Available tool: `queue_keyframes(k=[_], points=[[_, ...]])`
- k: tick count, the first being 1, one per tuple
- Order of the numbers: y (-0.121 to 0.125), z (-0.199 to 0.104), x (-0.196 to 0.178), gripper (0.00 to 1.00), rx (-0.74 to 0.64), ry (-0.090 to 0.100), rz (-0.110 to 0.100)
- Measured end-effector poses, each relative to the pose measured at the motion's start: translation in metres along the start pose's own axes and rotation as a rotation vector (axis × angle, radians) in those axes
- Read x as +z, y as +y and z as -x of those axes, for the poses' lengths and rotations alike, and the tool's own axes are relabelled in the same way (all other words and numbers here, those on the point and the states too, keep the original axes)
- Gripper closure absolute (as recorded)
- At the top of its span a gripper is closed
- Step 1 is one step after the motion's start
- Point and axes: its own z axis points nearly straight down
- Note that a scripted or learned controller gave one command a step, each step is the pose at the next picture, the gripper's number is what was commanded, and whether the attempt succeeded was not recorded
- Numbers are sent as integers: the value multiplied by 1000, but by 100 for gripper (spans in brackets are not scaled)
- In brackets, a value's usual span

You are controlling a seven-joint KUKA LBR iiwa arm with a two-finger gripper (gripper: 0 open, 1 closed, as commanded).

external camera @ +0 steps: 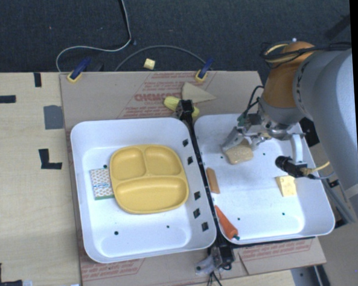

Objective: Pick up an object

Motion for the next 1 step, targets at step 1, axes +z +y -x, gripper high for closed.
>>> queue_keyframes(k=[1], points=[[-6,-81,-94,100,-7,6,5]])
